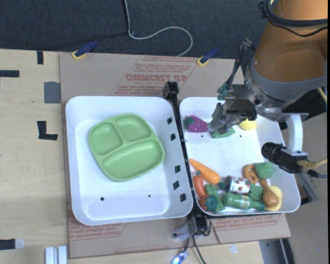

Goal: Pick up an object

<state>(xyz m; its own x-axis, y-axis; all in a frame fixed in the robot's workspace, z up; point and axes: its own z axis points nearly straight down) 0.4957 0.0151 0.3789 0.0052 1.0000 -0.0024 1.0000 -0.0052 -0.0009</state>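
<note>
My gripper (pixel 221 126) hangs low over the back of the right bin (pixel 231 153), its dark fingers down on a small green item (pixel 223 133) on the bin floor. A purple grape bunch (pixel 196 124) lies just left of it and a yellow piece (pixel 247 125) just right. An orange carrot (pixel 204 171) lies mid-bin. Near the front sit several toy foods in a heap (pixel 236 194). The finger tips are hidden by the gripper body.
The left bin (pixel 82 197) holds a green divided plate (pixel 126 146). A black divider with clips (pixel 179 147) runs between the bins. The arm's orange and grey body (pixel 294 43) overhangs the right bin's far corner. A white cable (pixel 154 34) lies behind the bins.
</note>
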